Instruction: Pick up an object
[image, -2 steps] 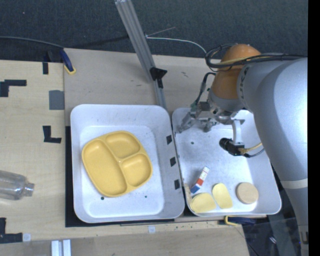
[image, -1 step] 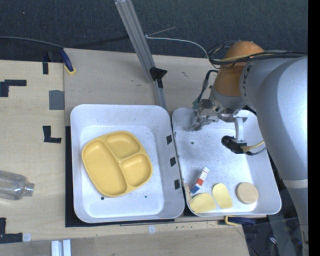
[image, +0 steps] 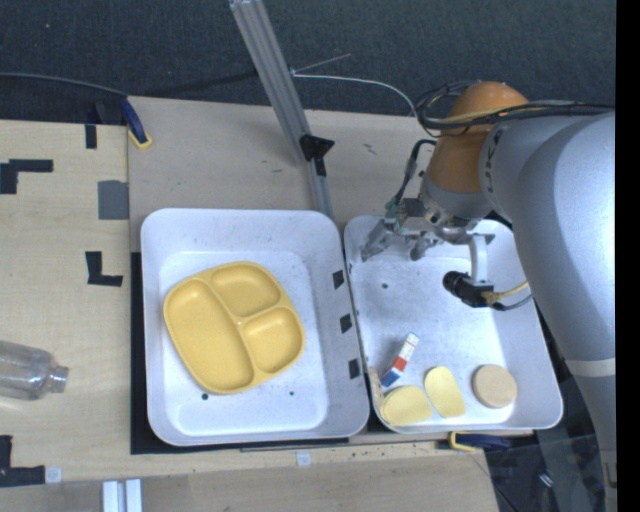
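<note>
Two shallow white bins sit side by side on a pale wooden bench, the left bin (image: 160, 400) holding a yellow divided plate (image: 233, 325) with three compartments. The right bin (image: 535, 400) carries a small group along its near edge: a red, white and blue tube (image: 400, 360), two pale yellow pieces (image: 406, 405) (image: 444, 391) just beside each other, and a tan round disc (image: 494, 386). The gripper (image: 398, 240) hangs low over the far left corner of the right bin, well apart from those objects, its fingers slightly spread with nothing between them. A clear plastic bottle (image: 28, 370) lies on the bench at far left. Black tape marks (image: 100, 268) dot the bench top, a grey metal rail (image: 278, 85) slants across the back, and dark carpet (image: 120, 40) lies beyond
</note>
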